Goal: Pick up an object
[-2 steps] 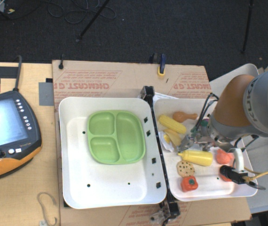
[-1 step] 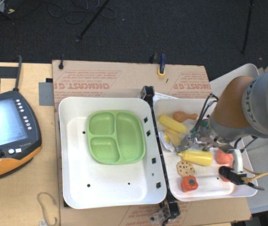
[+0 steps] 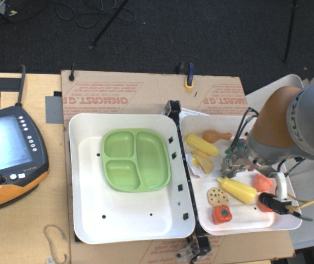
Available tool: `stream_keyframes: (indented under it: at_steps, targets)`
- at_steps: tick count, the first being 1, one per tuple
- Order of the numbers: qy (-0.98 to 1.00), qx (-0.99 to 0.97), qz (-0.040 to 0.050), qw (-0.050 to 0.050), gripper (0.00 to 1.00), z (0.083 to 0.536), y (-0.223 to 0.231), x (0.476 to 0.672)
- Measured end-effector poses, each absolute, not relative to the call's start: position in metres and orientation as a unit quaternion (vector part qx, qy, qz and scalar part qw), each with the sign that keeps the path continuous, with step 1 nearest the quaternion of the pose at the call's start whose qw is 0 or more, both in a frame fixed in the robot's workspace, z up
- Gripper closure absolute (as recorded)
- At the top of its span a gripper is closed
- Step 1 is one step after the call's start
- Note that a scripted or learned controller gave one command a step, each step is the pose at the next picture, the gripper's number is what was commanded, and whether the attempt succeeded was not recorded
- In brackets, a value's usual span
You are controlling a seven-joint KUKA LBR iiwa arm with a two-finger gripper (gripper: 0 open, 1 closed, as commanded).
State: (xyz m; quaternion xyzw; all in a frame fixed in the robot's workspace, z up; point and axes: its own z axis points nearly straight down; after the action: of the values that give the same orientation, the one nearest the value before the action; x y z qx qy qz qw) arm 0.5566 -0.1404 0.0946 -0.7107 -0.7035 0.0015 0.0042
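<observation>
One camera sits up high above the bench point(image 3: 41, 87) and looks down at a slant. It faces the far side, where the dark floor point(image 3: 162, 32) is. It is far enough back to see both white bins: the left bin point(image 3: 85, 202) and the right bin point(image 3: 245, 221). The arm point(image 3: 286, 125) comes in from the right.

Colours in the bins
Green tray point(image 3: 136, 161) in white bin point(image 3: 85, 213); yellow corn point(image 3: 201, 144), yellow bottle point(image 3: 238, 190), red tomato point(image 3: 221, 214), speckled tan cookie point(image 3: 217, 196).
</observation>
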Motion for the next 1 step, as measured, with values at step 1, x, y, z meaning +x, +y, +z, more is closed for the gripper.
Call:
stream_keyframes:
  at_steps: [1]
  targets:
    - [-0.707,-0.707,0.0003,0.001,1.00,0.1477,-0.1383,0.5663]
